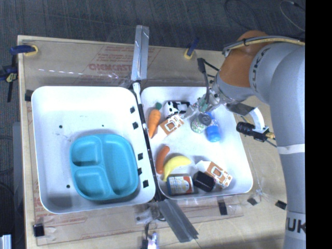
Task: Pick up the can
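Bench with two white bins: one can at the near wall, gripper up at the far side

Dark carpet lies around a bench topped with printed board under clear sheeting, and on it two shallow white bins sit side by side, their inner walls touching. One thing lies in the left bin: a blue tray with three compartments, lying flat toward the near right corner.

Ten things can be counted in the right bin. Along the far side are one carrot leaning by the left wall, one black-and-white cow-patterned piece, one of two orange-and-white boxes, one clear glassy piece and one blue piece just beside it. Nearer the front are one reddish-orange sausage-shaped piece, one banana touching it, one black piece and the second orange-and-white box.

The single can lies on its side against the near wall, red label up, just under the banana and touching the black piece on its right.

One grey arm with an orange band reaches in from the right. Its gripper hangs at the far side of the right bin, directly over the clear glassy piece and well apart from the can; whether it is released or clenched cannot be told
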You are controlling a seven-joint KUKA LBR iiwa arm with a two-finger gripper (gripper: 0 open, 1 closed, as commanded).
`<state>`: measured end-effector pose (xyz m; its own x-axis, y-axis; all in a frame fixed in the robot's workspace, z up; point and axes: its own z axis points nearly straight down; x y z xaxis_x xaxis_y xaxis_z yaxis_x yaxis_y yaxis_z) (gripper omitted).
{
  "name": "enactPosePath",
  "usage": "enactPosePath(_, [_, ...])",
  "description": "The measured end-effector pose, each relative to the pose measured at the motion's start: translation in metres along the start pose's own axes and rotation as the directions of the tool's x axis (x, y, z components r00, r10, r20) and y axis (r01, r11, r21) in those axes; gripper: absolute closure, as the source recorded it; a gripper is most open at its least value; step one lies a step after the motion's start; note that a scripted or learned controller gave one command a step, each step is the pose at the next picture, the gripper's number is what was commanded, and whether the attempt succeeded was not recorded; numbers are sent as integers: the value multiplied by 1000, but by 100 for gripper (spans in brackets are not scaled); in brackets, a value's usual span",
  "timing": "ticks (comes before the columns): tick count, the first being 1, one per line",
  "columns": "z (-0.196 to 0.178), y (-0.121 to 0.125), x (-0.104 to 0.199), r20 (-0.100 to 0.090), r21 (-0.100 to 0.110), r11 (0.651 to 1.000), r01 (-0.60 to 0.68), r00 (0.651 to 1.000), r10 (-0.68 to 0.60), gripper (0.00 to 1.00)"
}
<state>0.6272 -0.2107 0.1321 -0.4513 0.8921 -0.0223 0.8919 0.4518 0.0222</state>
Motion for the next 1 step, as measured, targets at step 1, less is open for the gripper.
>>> enactPosePath(1, [-56, 28, -14, -16, 26, 978, -207, 978, 207, 100])
